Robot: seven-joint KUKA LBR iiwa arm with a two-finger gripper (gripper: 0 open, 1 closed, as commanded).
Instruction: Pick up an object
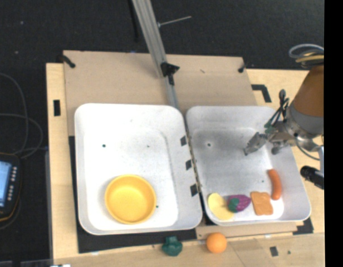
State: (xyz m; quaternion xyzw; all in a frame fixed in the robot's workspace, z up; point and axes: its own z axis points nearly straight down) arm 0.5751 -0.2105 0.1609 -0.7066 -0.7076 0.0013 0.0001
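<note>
My gripper [264, 146] hovers over the right part of the right bin [227, 143], fingers spread open with nothing between them. Below it, along the bin's near edge, lie a red-orange sausage [275, 183], an orange block [261, 203], a purple and green piece [236, 203] and a pale yellow piece [216, 205]. The sausage is the closest, a short way below the fingers. A yellow bowl [130, 198] sits in the near part of the left bin [127, 132].
An orange ball [216, 242] and a small green item [172, 246] lie on the bench in front of the bins. A grey metal pole [155, 43] slants in from the top toward the gap between the bins.
</note>
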